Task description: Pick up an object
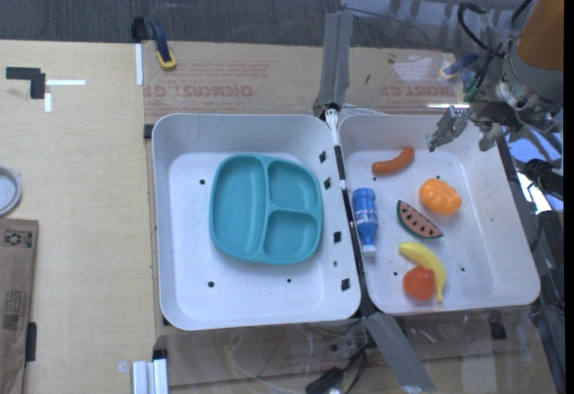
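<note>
At the far left of the frame, the wooden desk [72,204] carries a roll of tape [7,192] at the edge and a brown paper bag [16,284] below it. Moving right, the left bin [179,293] holds a teal divided plate [266,208] with three compartments, lying flat near its middle. Beyond the divider, the right bin [502,284] holds the loose objects. A blue bottle [364,218] lies against the bin's left wall. Above and right of it rests an orange hot dog [393,161]. Lower, a watermelon slice [418,220] sits near the centre, with an orange pumpkin-like fruit [439,196] just above and to its right. Below them a yellow banana [429,265] lies touching a red tomato [418,284]. At the upper right of the frame, the claw [466,127] hangs over the bin's upper right corner, its two fingers spread apart with nothing between them, well apart from the objects below.
</note>
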